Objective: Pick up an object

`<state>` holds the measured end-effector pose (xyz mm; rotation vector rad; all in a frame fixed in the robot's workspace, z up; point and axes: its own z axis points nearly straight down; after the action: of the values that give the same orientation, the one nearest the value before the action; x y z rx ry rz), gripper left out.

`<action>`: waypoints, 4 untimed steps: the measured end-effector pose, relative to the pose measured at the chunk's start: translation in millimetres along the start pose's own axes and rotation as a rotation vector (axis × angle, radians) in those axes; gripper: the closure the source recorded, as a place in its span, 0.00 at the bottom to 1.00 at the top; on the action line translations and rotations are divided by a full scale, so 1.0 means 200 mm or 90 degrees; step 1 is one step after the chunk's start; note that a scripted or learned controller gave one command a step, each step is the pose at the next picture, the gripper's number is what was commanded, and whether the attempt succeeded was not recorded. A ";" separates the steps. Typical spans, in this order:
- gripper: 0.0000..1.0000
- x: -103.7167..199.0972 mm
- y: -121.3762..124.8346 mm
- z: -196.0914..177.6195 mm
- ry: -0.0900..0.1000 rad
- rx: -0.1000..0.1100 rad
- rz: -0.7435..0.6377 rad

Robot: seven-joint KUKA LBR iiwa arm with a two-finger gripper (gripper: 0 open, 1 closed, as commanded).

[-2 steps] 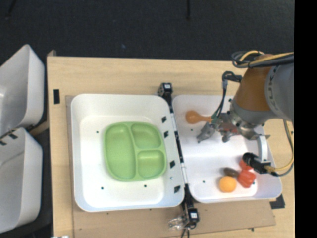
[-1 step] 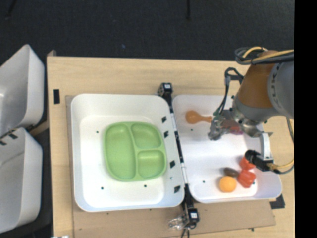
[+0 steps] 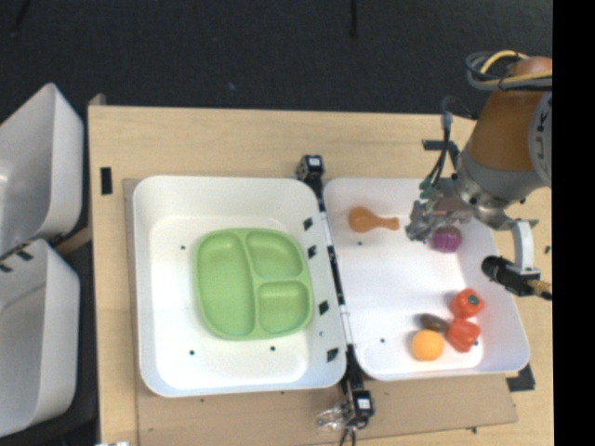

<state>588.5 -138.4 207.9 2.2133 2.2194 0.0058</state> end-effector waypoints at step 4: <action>1.00 0.84 0.07 -0.29 0.002 0.004 -0.003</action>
<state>601.1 30.0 265.0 2.2129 2.2292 0.0037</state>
